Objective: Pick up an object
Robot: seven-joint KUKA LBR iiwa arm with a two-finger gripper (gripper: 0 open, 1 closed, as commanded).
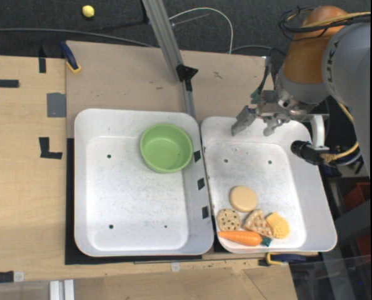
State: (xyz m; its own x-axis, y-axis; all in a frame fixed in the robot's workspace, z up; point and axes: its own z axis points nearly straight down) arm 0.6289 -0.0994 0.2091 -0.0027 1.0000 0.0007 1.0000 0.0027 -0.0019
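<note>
A: White plastic, two shallow bins side by side on the wooden surface (23,167); left bin (98,186), right bin (311,211).

B: Green bowl (166,147) upright in the left bin, toward its far right corner; nothing touching it.

A: Food pieces clustered at the near edge of the right bin; round tan biscuit (243,199) farthest back; dotted cracker (228,219) just in front and left of it; triangular speckled piece (257,220) beside that; yellow corn-like piece (277,225) at the right end; orange carrot (241,237) lying flat along the front, touching the cracker.

B: End effector (256,125) above the far edge of the right bin, well apart from the food cluster; fingers (241,120) spread apart, nothing between them.

A: Grey arm with orange band (304,52) coming in from the right; black cables looping near the wrist.

B: Beyond the bins, slanted grey metal pole (160,27) meeting the surface near the gap between them; small yellow ball (88,10) far back on the dark floor; black tape marks (47,147) on the left part of the surface.
</note>
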